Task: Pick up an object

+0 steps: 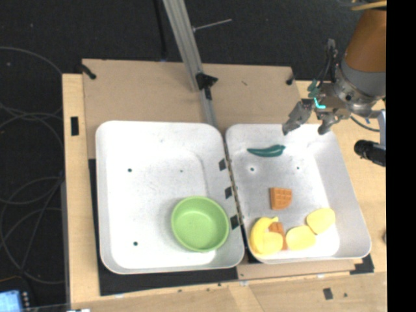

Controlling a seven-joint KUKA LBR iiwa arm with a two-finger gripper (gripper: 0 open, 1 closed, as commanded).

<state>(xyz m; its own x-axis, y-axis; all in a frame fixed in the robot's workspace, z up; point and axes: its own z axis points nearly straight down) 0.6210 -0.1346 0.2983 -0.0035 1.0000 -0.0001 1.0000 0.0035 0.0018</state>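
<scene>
While the arm (364, 51) sits at upper right, its gripper (309, 120) hangs over the far right corner of the right bin (325, 155), w/ 2 fingers (294, 120) spread apart and nothing between them. One finger shows at left, the other at right near the bin's back rim; both are clear of the contents.

Counts: 2 white bins side by side, left bin (149, 155) and right bin. 1 green bowl (199, 223) in the left bin, upright, near its front right corner, close to the divider between bins. In the right bin: 1 dark green pepper-like piece (266, 151), 1 orange block (281, 197), and approx. 3 yellow pieces (296, 233) bunched along the front wall, touching or nearly touching each other. A small orange bit (275, 227) peeks between the yellow pieces; can't tell what it is.

Nearest thing to the gripper is the green piece, lying flat in the back part of the right bin, just below and left of the fingers, apart from them. Its long axis runs approx. left-right across the view, slightly curved, w/ the thicker end toward the right, and the thin end toward the divider. Orange block sits mid-bin, well apart from the green piece, w/ no clear long axis.

A metal pole (185, 38) slants down from the top to the bins' back edge.
</scene>
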